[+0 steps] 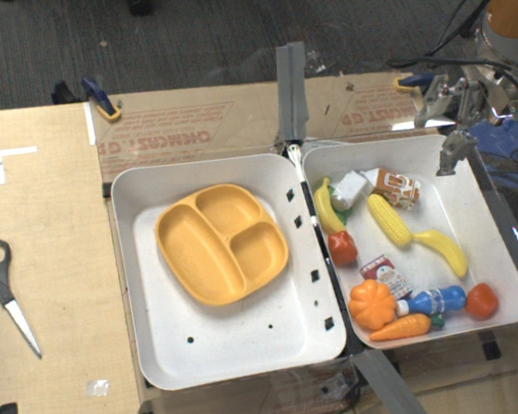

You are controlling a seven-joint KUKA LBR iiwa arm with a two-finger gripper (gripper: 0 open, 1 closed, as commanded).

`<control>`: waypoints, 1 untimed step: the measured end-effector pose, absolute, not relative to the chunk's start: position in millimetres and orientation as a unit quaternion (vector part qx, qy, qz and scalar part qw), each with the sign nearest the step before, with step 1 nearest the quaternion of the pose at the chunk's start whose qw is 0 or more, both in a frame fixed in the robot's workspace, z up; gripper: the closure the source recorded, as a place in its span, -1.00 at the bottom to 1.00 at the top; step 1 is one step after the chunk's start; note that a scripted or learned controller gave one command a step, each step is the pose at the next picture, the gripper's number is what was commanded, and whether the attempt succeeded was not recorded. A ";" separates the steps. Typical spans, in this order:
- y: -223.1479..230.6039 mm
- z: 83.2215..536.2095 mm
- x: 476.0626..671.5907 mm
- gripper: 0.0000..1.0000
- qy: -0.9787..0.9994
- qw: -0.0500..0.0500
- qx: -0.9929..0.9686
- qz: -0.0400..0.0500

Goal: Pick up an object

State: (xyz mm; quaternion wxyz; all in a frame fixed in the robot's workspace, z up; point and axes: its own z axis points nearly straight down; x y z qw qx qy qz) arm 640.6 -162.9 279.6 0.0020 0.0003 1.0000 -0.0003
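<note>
**A:** What lay closest to the camera?

**B:** In the right bin [507,246], along its near wall, a carrot [400,328] lay flat, touching a small pumpkin [372,304] just behind it. Beside them lay a blue bottle [436,301] on its side, and a red tomato [481,301] sat in the near right corner.

**A:** And further in?

**B:** A small red-and-white carton [386,276] sat just behind the pumpkin. A banana [444,250] lay right of it, and a corn cob [390,219] slanted toward the middle. By the dividing wall, a red pepper [342,248] touched a second banana [326,207] that ran along that wall. At the far side sat a white box [351,187] and a brown packet [398,188], near each other.

**A:** The left bin?

**B:** The left bin [147,290] held an orange divided plate [222,242], lying flat. Scissors [2,289] lay on the bench, well apart.

**A:** Where was the gripper?

**B:** The gripper [449,152] hung over the right bin's far right corner, above the rim, apart from every toy. Whether its fingers were spread or pressed together, I couldn't tell; nothing showed between them.
</note>
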 end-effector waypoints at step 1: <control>-115.7 148.2 623.1 -1.00 0.998 0.002 0.068 0.000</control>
